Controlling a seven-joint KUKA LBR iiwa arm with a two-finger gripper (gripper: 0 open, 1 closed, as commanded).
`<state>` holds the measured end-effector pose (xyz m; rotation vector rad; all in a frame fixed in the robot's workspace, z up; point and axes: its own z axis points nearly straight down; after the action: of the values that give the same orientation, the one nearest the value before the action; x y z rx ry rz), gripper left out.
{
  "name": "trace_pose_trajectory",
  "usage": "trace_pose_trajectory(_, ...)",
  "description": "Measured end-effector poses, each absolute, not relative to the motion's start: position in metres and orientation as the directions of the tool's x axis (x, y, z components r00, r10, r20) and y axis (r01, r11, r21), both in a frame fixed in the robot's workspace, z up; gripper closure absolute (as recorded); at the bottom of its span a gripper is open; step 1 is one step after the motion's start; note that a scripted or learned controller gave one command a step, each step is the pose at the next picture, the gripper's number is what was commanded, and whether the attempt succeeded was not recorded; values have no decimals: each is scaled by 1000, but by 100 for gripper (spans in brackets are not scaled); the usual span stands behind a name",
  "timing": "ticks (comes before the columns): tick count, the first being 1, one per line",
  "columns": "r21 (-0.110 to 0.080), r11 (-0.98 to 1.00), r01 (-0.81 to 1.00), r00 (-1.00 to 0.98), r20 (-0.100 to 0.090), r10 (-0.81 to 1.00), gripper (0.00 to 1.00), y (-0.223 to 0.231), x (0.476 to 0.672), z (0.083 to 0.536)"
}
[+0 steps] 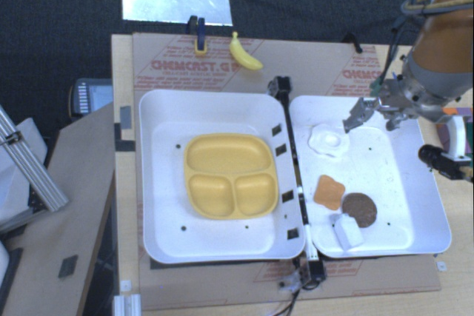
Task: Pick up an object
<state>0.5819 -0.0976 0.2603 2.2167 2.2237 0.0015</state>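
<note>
In the right bin (415, 233) lie a white fried-egg-shaped piece (326, 140), an orange toast-like piece (329, 192), a brown round patty (360, 209) and a small white block (346, 232). My gripper (375, 118) hangs over the far part of this bin, just right of and above the white egg piece. Its two fingers stand apart, open, with nothing between them.
The left bin (159, 159) holds a yellow divided tray (228, 175). A yellow banana (245, 54) lies on the cardboard behind the bins, near a yellow clamp (200, 37). A black divider (290, 159) runs between the bins.
</note>
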Motion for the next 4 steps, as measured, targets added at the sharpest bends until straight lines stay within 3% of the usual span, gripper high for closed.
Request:
trace_pose_trajectory(3, -4, 1, 1000, -1, 1, 1000, 0, -89, 571, 114)
trace_pose_trajectory(4, 3, 2, 1000, -2, -1, 1000, 100, -90, 574, 128)
